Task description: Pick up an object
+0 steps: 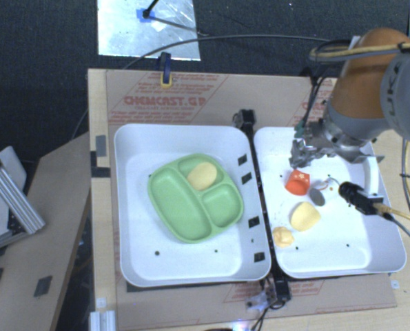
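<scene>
Right bin, near its left edge. I see the gripper [300, 158] lowered over the upper-left part of the right bin [342, 255], its tip just above the red cup [298, 183]. From this slant I cannot tell whether the gripper is open or closed, nor whether it touches the cup. I see nothing held in it.

Arm. The arm [360, 88] enters from the right, beyond the bin's far edge. Its orange band sits above the wrist, and the wrist bends down and leftward into the bin.

Red cup. It is small, bright red and slightly tilted. It rests on the bin floor, close to the left wall and about halfway along it.

Other contents. A grey piece [317, 197] lies just beside the cup, toward the near edge. A yellow lump [304, 216] lies nearer still. A yellow bit [282, 236] sits against the left wall, toward the near-left corner.

Left bin [142, 257]. A green plate [180, 216] with compartments lies at its centre. A pale yellow item [202, 176] sits in the plate's far compartment.
</scene>
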